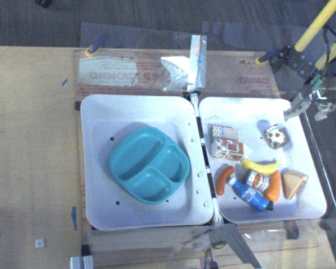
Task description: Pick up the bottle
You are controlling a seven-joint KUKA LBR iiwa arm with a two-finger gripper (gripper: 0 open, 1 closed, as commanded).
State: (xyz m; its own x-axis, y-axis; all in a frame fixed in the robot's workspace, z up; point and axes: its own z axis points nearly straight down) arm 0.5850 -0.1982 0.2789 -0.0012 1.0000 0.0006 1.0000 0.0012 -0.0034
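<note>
I am hovering my tool (309,102) over the right bin's (316,206) far right corner, and I cannot tell how it is set. Nothing is lifted yet: reaching, gripping and raising all remain. The bottle (251,195) is lying on its side near that bin's front edge, blue with a white label, pressed against a can (258,180), between a sausage (223,180) and a carrot (274,186).
</note>
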